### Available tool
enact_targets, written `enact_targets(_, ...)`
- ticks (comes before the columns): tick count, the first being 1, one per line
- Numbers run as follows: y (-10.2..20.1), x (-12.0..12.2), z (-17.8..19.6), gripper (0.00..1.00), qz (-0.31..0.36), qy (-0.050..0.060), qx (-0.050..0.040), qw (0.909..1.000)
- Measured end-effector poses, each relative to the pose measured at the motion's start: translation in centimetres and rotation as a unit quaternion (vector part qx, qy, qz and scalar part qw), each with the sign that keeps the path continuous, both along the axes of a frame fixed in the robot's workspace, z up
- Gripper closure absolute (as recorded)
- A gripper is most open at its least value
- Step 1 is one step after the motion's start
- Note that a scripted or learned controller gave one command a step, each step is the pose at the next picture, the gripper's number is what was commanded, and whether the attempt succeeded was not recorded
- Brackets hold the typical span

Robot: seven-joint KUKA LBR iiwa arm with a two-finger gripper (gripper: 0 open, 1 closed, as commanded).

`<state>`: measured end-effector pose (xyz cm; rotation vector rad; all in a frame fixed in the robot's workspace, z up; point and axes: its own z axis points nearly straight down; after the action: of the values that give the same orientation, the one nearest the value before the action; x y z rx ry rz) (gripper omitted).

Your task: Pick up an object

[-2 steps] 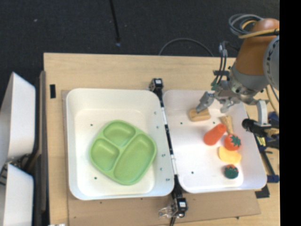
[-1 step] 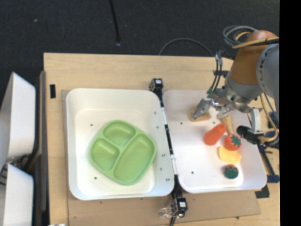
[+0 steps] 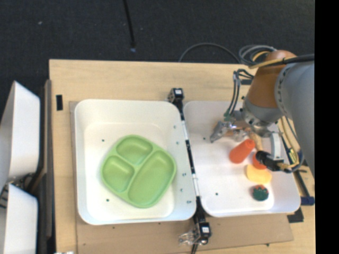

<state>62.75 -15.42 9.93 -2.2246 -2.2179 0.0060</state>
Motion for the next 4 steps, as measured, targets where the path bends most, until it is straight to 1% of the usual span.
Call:
enact_targets(1,-0.1,0.2,1.5,1.00,-0.001,-0.004,0.0002,1.0000)
enact_targets(2,0.1,0.4,5.9,1.00,0.002,-0.004,0.0011,1.0000)
enact_targets(3,0.2,0.8,12.4,1.00,0.003,-0.006,0.0005,1.0000)
enact_targets(4,0.1,1.0,17.9,1.00,0.004,-0.006,0.0005,1.0000)
